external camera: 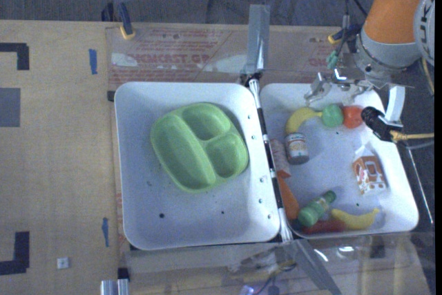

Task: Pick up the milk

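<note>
1 small milk carton [368, 174], judged light and crushable, is best gripped across its flat sides; the pincer [330, 84] state cannot be told.

Light is even and moderately bright, with no hard glare. The left bin [138, 169] is the brightest surface, its white floor slightly washed out. The green plate [200, 146] inside it casts only a faint soft shadow on its lower edge. Above the bin the floor goes dim and grainy. The whole picture is soft; small labels right of the bin are unreadable.
</note>
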`<state>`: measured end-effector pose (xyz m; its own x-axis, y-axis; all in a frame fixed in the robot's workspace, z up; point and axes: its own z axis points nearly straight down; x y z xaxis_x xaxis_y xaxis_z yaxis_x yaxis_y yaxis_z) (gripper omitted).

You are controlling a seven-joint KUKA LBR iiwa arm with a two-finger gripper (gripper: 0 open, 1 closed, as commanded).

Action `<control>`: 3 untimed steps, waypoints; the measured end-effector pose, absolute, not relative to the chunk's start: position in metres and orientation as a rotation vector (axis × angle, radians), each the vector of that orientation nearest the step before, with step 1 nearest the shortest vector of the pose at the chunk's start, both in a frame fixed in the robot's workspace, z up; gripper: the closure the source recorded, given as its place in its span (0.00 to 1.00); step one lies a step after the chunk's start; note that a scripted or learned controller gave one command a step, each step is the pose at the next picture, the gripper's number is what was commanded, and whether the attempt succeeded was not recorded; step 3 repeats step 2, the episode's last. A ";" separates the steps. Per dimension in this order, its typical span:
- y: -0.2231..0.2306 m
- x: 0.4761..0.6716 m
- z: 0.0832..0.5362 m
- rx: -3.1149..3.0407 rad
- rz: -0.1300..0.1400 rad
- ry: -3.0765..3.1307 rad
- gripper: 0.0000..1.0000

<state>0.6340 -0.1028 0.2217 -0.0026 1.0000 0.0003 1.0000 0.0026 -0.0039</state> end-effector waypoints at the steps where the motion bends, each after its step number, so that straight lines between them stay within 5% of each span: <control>1: -0.177 0.589 0.203 -2.225 0.003 -2.214 0.00; 2: -0.202 0.617 0.231 -2.086 0.001 -2.353 0.00; 3: -0.202 0.617 0.231 -2.086 0.001 -2.353 0.00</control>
